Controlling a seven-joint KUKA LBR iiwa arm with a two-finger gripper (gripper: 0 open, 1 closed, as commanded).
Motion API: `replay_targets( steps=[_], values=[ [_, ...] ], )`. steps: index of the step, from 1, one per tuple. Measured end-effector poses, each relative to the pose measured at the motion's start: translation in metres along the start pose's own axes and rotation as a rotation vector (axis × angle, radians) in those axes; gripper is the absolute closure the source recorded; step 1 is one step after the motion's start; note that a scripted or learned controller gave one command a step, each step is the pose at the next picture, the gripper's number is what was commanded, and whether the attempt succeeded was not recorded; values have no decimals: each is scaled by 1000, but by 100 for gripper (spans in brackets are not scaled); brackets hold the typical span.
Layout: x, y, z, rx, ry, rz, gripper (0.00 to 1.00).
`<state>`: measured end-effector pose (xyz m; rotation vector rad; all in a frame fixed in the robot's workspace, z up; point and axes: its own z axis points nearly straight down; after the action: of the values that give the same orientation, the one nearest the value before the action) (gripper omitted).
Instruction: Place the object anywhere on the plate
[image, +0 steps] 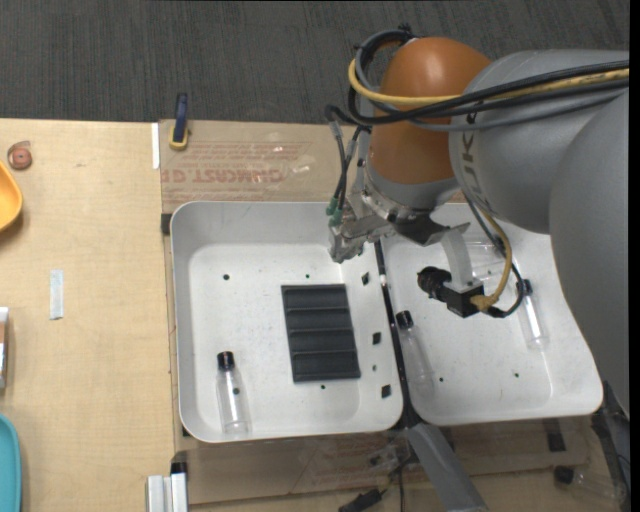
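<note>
Hand: the hand (350, 243) hangs over the far right corner of the left bin (190, 300), close to the wall shared with the right bin (570, 385); nothing can be seen between its fingers, and I cannot tell whether they are spread or closed.

Plate: a black ribbed rectangular plate (320, 332) lies flat on the left bin's floor, just in front of the hand and slightly to its left in the picture; its long axis runs near-to-far.

Object, likely: a clear tube with a dark cap (229, 392) lies in the near left corner of the left bin, well apart from the hand, beyond the plate, cap at the far end, long axis near-to-far.

Other tubes: similar clear tubes rest in the right bin, one by the dividing wall (412, 348), one toward the right side (531, 317), each nearer the hand than the left one.

Key relation: by my reading, any tube must be lifted and carried to the plate, which sits almost under the hand.

Materials: smooth white plastic bins with small black marks; glossy transparent tubes, likely slippery and prone to roll; matte grooved plate; pale wooden desk (90, 330).
</note>
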<state>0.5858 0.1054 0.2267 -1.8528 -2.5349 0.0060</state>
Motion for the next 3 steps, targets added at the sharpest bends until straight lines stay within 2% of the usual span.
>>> replay_targets(
  steps=[1, 2, 3],
  values=[
    [14, 6, -29, -5, -2, -612, 100],
    [48, 2, -78, -5, -2, -755, 100],
    [34, -26, -72, -4, -2, -988, 100]
  ],
)
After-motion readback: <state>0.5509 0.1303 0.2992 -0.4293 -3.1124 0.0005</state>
